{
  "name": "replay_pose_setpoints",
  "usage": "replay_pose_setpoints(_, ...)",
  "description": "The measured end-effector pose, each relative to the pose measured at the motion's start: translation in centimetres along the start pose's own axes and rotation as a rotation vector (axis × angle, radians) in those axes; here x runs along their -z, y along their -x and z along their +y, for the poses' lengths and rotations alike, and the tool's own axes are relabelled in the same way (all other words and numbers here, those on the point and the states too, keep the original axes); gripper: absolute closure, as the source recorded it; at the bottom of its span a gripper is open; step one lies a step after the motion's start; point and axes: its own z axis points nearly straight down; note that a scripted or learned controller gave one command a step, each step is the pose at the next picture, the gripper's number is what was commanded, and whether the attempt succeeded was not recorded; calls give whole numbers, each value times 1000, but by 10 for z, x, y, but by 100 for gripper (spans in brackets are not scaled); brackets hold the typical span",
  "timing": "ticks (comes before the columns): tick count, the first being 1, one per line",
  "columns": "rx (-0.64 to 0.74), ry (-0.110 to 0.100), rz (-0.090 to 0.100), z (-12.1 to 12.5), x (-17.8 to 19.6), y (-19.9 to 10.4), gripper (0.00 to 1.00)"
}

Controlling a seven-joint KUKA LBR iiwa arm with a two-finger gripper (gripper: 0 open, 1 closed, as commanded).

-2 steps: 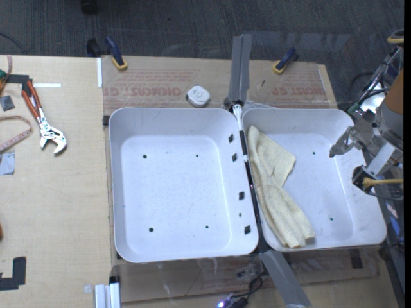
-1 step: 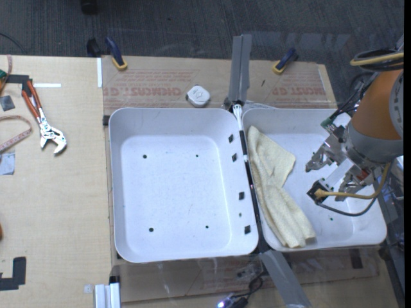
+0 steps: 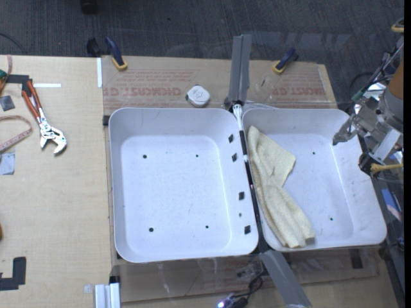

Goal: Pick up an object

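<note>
Hanging out at the right edge of the frame, the gripper (image 3: 347, 133) is sitting over the right rim of the right bin (image 3: 334, 172), and honestly I can't tell how its jaws are set from this angle; nothing is showing between them anyway. The only thing worth grabbing is the cream towel (image 3: 275, 188), which is lying crumpled along the left side of that bin, running from upper middle down toward the lower middle of the frame, right beside the divider with the left bin (image 3: 173, 178). I'd say the arm is needing to swing left and come straight down on a bunched fold, not the flat bit, and not clip the bin wall.
</note>
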Motion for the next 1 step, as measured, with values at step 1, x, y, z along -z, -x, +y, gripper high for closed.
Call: replay_pose_setpoints(1,-93,-3,0,-51,-29,-46,0)
